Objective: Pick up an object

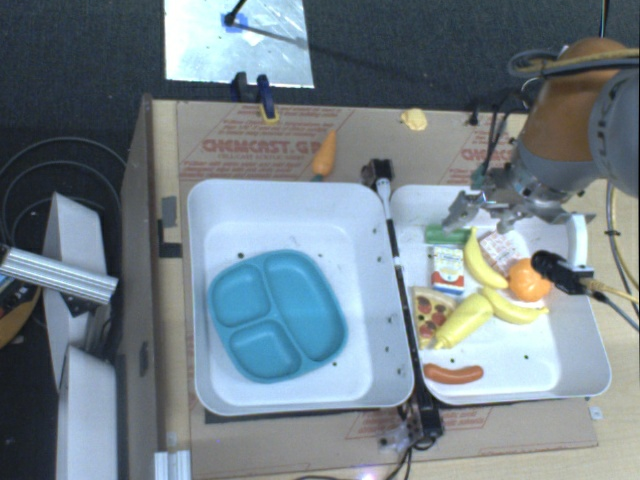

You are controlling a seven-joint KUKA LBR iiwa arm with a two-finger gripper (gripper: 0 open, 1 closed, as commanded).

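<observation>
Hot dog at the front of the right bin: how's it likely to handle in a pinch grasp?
The hot dog looks round and glossy, so it probably rolls or slips if pinched off-centre. It seems small and light. It lies alone on the right bin floor, so a push should slide it freely.

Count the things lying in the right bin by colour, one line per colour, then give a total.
Yellow: 3, two bananas and a bottle
Orange: 1, an orange
Red: 1, a sausage
Green: 1, a block
Mixed print: 3, two cartons and a pizza slice
Total: 9

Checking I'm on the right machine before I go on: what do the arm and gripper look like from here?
The arm is grey with a rounded orange band above the wrist, and thin dark cables loop over its top. The gripper is pale grey metal, small and blocky, with two short fingers.
</observation>
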